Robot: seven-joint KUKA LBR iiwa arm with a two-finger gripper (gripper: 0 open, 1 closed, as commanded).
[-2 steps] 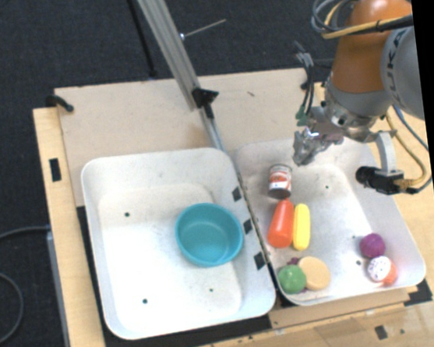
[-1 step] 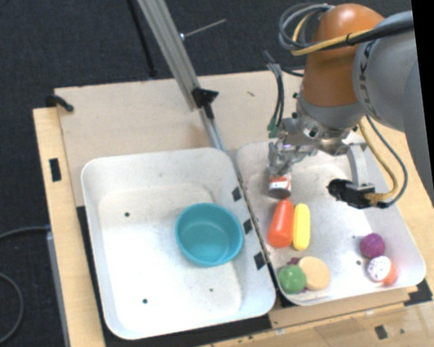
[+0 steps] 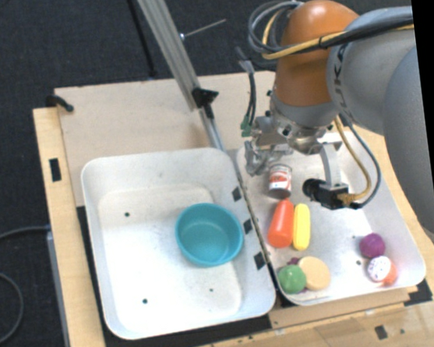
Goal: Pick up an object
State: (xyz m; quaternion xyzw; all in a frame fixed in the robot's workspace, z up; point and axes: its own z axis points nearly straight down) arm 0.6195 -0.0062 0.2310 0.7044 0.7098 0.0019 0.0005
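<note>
Small can [image 3: 279, 179] with a red-and-white label, text too blurred to read, sits in the right bin [image 3: 399, 221] near its left wall, directly under the gripper [image 3: 270, 160]; whether the claw is closed on it cannot be told. Just below the can: orange piece [image 3: 280, 224] touching a yellow piece [image 3: 301, 226]. Along the front rim: green ball [image 3: 292, 279], tan disc [image 3: 316, 272], purple ball [image 3: 372, 245], speckled egg [image 3: 380, 269]. Left bin [image 3: 125, 188] holds a blue bowl [image 3: 208, 234], with open floor around it.
</note>
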